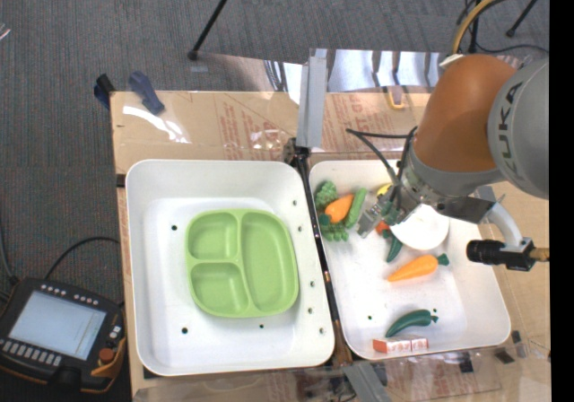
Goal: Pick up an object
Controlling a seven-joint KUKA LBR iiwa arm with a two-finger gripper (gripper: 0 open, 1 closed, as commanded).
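Reaching in from the right, a grey KUKA arm [489,126] hangs over the bench's two shallow white bins. In the left bin [152,337] a green three-compartment plate [242,263] lies flat, well apart from the action. The right bin [489,324] holds the candidates for picking: a leafy green toy vegetable [326,194] and a small orange carrot [339,207] crowded against a green pod [357,205] near the divider, then the gripper [377,216], low among them. Whether it is parted or closed, or has anything in it, cannot be told from this angle; the wrist covers much of it. Just beside it lie a white round piece [421,228], a dark green item [394,250] and a larger carrot [417,268]; a dark green pepper [411,322] and a red-and-white packet [399,346] sit near the front rim. The risk appears to be the clutter: with items touching, a closing grip could pinch two at once, nudge the carrot aside, or slide off a rounded toy and come away with nothing.
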